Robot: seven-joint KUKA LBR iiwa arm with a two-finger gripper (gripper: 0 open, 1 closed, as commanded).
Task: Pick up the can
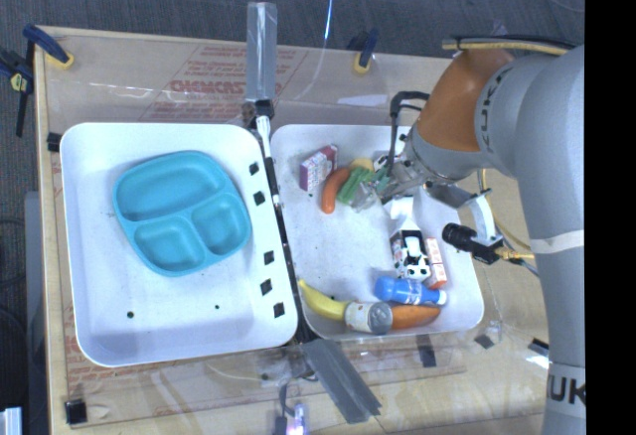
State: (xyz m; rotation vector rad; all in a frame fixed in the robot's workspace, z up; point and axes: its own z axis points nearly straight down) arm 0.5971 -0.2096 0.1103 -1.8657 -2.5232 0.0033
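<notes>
Claw (382,182): hanging low over the far part of the right bin (343,249); whether it is standing open or closed cannot be told, as the wrist is covering it.
Arm (517,125): reaching in from behind the claw, its orange band sitting just above the wrist.
Can (370,315): judged to be the yellowish cylinder with a grey end, lying on its side well apart from the claw, towards the near wall of the same bin; not being held.
Banana (320,300): lying beside the can on the side away from the arm, touching or nearly touching it.
Orange vegetable (415,316): lying at the can's other end, crowding it against the near wall.
Blue bottle (405,289): lying between the claw and the can, just beside the can.
Cow-patterned carton (407,252): sitting nearer the claw than the bottle.
Carrot (332,188): lying just beside the claw, next to a green item (355,187).
Small pink box (316,168): resting beyond the carrot.
Blue divided plate (182,212): sitting in the left bin (84,150), far from the claw.
Worktop (149,75): carrying both bins.
Judgement: the approach is looking misplaced; the claw is needing to travel to the near wall, where neighbours are leaving little room.
</notes>
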